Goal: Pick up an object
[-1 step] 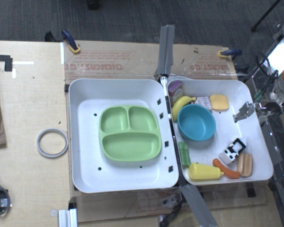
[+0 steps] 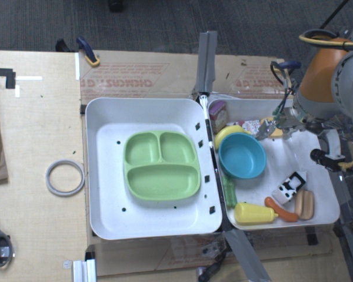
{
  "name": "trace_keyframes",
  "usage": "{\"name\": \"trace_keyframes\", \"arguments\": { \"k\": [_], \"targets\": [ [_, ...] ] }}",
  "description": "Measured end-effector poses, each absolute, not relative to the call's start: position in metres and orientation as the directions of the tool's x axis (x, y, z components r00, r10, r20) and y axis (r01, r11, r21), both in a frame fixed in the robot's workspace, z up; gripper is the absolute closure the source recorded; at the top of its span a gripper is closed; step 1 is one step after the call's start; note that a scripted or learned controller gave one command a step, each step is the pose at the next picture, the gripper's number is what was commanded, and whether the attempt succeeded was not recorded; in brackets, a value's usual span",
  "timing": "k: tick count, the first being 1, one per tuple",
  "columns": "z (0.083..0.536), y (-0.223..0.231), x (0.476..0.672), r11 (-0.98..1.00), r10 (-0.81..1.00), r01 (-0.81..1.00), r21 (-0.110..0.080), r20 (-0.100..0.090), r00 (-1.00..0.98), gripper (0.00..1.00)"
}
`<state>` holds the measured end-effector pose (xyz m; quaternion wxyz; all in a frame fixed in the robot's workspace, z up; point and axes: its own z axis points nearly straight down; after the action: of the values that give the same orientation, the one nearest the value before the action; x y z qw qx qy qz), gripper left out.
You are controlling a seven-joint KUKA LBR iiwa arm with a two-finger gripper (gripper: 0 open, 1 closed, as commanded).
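Two white bins are sitting on the bench (image 2: 35, 134); the arm (image 2: 326, 78) is reaching over the right bin (image 2: 323, 213), its end effector (image 2: 269, 128) hovering beside the blue bowl (image 2: 242, 156), grip state unclear.

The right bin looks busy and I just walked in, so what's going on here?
A grey KUKA arm reaches in over the right bin's far corner, its gripper low near a yellow bowl and some packets. Nothing is visibly held. A blue bowl, a yellow block and a toy hot dog lie untouched. The left bin holds a green divided plate.
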<state>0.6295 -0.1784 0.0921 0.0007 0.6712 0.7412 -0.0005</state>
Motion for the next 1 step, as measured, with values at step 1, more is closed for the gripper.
{"name": "trace_keyframes", "arguments": {
  "k": [1],
  "targets": [
    [0.1021,-0.1785,0.6302,0.102,0.995,0.995,0.001,-0.004,-0.102,1.00]
  ]
}}
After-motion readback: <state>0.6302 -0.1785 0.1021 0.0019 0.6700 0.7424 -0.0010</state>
